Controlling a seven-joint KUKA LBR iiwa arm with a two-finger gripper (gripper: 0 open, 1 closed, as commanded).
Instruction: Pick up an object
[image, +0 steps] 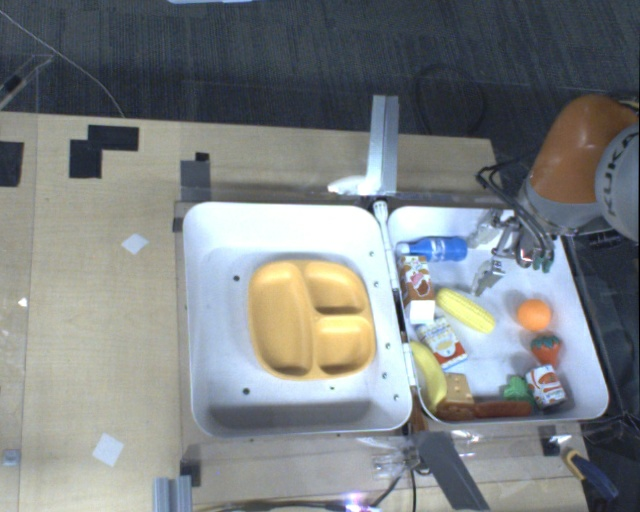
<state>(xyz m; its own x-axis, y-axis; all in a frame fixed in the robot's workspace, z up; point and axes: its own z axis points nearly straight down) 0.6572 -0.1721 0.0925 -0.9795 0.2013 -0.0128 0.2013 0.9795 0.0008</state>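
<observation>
Jaws (497, 262) are hanging over the upper part of the right bin (590, 340), and honestly I can't tell from this angle whether they're spread or pinched, it's just a small metallic blur with some wiring around it. Nothing visibly sits between them. My grey arm with its orange band (578, 150) comes in from the right edge, above the bin's far corner.

Closest thing to the jaws is the blue and white bottle (436, 248), lying on its side just to the left of them, near the bin's top wall. Below that there's a red and white packet (415, 278) against the divider, and a yellow corn cob (467, 311) lying at a slant just below the jaws. An orange (534, 315) sits off to the right of the corn, with a strawberry-looking red thing (545, 348) under it and a small red can (547, 386) lower still.

Along the bottom of the bin: a banana (428, 372) by the divider, a small carton (443, 345) above it, a brown block (458, 393) and something green (517, 386) next to the can.

Left bin (215, 300) has a yellow divided tray (310, 318) sitting in the middle. Both bins rest side by side on the pale wood tabletop (90, 320).
</observation>
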